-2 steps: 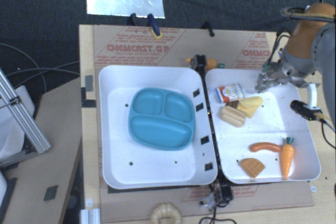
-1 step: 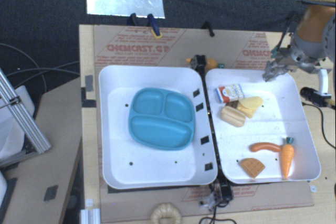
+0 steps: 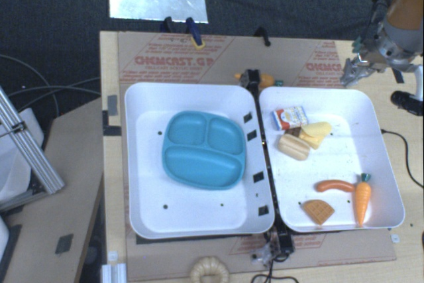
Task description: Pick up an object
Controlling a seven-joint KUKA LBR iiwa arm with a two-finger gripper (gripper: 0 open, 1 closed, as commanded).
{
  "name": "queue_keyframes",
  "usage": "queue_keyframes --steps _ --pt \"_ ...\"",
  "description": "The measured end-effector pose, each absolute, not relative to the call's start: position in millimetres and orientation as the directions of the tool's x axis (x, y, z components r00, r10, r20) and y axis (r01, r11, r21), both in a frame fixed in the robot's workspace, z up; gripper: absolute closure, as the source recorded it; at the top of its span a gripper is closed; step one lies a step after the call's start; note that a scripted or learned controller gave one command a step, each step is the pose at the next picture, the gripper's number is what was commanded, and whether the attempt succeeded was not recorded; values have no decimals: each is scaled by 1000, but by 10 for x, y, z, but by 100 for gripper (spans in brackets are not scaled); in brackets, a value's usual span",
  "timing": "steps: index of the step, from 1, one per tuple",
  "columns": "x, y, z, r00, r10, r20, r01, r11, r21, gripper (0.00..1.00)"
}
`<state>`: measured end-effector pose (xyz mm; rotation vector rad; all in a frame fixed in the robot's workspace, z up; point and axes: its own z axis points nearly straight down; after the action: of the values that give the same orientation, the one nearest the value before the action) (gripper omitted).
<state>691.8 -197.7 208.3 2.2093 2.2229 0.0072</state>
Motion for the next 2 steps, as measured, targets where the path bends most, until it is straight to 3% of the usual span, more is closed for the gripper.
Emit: queue_keyframes --steps 1,2 --pt "6931 -1978 2266 -6 1000 -1 1000 6 6 100" --pt "6722 -1472 2368 -8 1000 0 1000 8 2 100"
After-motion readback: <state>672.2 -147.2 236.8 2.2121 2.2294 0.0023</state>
